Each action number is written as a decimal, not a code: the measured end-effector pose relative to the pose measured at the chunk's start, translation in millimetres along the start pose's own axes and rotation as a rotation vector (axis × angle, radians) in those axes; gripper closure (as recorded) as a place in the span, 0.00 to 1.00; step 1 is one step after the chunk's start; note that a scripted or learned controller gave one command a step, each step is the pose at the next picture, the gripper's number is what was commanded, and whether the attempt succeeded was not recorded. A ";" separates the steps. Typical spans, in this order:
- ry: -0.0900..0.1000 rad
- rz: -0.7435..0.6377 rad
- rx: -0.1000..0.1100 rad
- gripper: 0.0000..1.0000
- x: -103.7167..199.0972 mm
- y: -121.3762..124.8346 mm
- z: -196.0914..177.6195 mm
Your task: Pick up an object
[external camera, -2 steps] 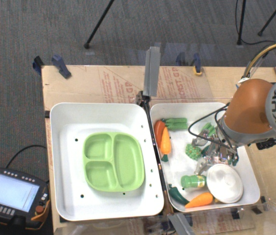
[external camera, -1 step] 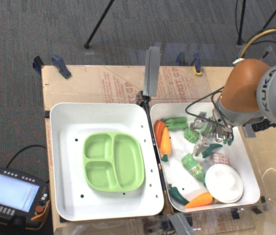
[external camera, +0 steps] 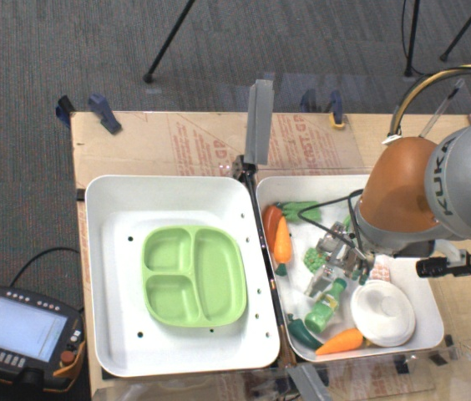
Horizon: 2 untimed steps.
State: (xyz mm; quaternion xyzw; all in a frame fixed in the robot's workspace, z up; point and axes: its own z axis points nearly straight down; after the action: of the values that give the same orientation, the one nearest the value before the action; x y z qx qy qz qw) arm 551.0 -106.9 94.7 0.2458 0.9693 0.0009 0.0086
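Camera view: gripper [external camera: 336, 266] down in the right bin [external camera: 433, 307], state impossible to tell, just above a green bottle [external camera: 326, 306] lying among carrots. Nothing visibly lifted yet; grasp and lift seemingly left to do.

The right bin [external camera: 436, 307] holds the pickable bits: an orange carrot [external camera: 281, 241] lying along its left wall, a second carrot [external camera: 340, 341] flat near the front edge, a green bottle [external camera: 326, 306] tilted in the middle, a white bowl [external camera: 382, 312] sitting upright towards the front right, and a small green leafy piece [external camera: 300, 210] near the back.
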 end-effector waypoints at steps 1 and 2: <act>-0.010 -0.005 -0.002 1.00 -2.9 2.0 -11.6; 0.012 -0.098 0.003 1.00 72.8 -8.2 -96.0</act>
State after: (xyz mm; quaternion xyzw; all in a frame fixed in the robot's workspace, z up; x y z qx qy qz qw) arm 481.5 -79.2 189.4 0.1982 0.9802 0.0005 0.0025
